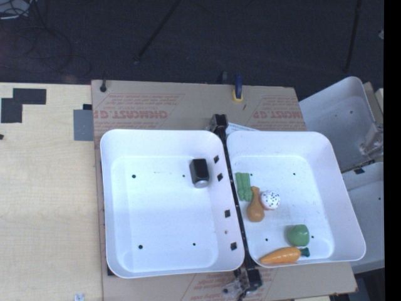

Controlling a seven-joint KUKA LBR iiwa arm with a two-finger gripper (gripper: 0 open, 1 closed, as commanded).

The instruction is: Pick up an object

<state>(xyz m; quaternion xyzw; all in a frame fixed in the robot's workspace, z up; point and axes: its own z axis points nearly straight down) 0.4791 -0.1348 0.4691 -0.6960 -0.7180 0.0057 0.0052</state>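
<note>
The left white bin (119, 256) holds a small dark cylinder (199, 172) near its back right corner. Several objects lie in the right white bin (341, 187). A green block (243, 185) lies close to the left wall. Just in front of it is a tan pear-shaped piece (254, 208), and a white dotted ball (270, 199) touches its right side. A round green object (298, 235) sits toward the front. An orange carrot (281, 256) with a green end lies along the front wall.
Both bins rest on a brown cardboard sheet (163, 108), joined by black clips down the middle (227, 213). A light wooden bench top (44, 199) spreads to the left. A pale grey metal plate (341, 108) stands at the right. A blue clamp (238, 86) sits at the back.
</note>
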